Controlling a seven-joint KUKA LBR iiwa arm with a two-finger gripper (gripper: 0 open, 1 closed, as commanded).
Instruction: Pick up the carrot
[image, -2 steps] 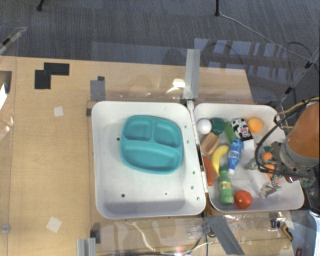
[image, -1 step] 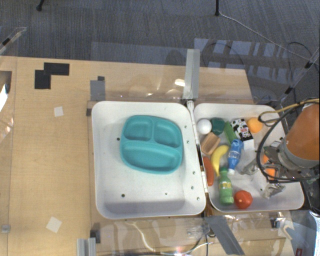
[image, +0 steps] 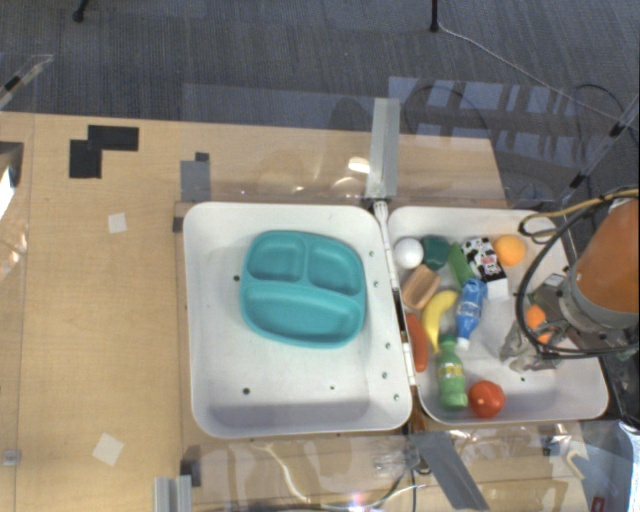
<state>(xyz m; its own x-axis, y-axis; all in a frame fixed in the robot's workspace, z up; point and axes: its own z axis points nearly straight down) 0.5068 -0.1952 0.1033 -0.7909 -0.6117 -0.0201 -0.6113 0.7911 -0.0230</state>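
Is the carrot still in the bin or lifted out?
In the bin: the carrot lies flat along the right bin's left wall, beside the banana.

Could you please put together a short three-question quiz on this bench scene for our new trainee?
1. True or false: the teal divided tray lies in the right bin.
2. The carrot lies along which side of the right bin? A) against the wall next to the left bin B) the far right wall C) on the tray
3. Fill in: the red tomato sits just right of the green ______.

Key
1. False: it lies in the left bin.
2. A: it is near the dividing wall, beside the banana; the gripper is over the bin's right part, apart from it.
3. bottle
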